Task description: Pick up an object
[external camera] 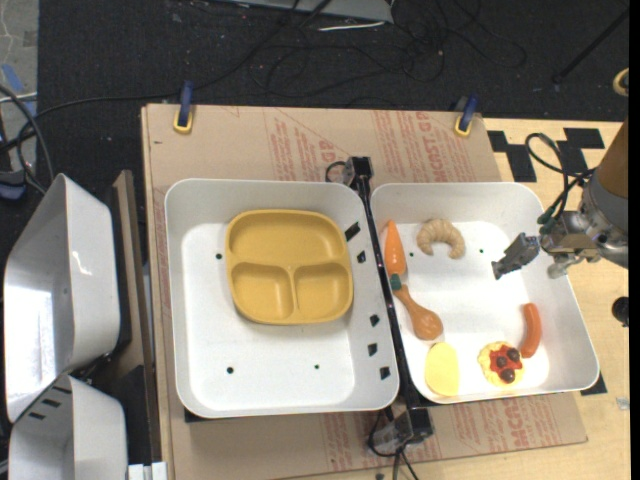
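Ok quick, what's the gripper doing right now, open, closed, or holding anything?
Gripper: above the right bin, near its right side, with nothing visible between its fingers; whether it is open or closed cannot be told from this view.

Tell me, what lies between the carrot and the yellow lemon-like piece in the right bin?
The wooden spoon lies between the carrot and the yellow piece, seen in the camera view.
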`<move>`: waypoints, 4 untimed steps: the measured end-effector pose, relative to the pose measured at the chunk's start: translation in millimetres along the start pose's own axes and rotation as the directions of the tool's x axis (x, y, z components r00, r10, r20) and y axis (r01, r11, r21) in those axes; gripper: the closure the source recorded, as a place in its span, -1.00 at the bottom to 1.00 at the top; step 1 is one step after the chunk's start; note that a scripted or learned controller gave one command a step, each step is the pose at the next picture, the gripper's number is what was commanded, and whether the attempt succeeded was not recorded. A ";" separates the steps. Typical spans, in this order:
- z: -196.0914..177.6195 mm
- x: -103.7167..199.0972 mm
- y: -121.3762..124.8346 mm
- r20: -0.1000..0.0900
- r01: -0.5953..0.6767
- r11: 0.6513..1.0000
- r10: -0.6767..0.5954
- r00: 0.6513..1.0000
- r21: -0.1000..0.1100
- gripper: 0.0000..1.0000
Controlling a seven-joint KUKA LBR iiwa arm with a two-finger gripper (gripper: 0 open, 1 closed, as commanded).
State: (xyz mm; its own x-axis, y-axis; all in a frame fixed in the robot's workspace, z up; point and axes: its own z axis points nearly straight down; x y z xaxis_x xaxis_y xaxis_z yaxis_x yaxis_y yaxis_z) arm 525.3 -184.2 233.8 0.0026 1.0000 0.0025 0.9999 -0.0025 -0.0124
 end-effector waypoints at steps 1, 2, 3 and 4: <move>-6.4 0.5 2.6 0.003 0.003 1.000 -0.003 1.000 -0.012 -1.00; 55.8 2.1 8.9 0.001 0.002 1.000 -0.002 1.000 -0.008 -1.00; 102.5 4.3 17.2 0.002 0.002 1.000 -0.002 1.000 -0.010 -1.00; 144.0 5.1 17.1 0.002 0.002 1.000 -0.002 1.000 -0.009 -1.00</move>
State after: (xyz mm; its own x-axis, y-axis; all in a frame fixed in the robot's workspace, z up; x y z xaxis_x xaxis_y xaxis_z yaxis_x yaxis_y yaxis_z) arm 540.6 -178.8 89.6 0.0010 1.0000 0.0010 1.0000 -0.0010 -0.0035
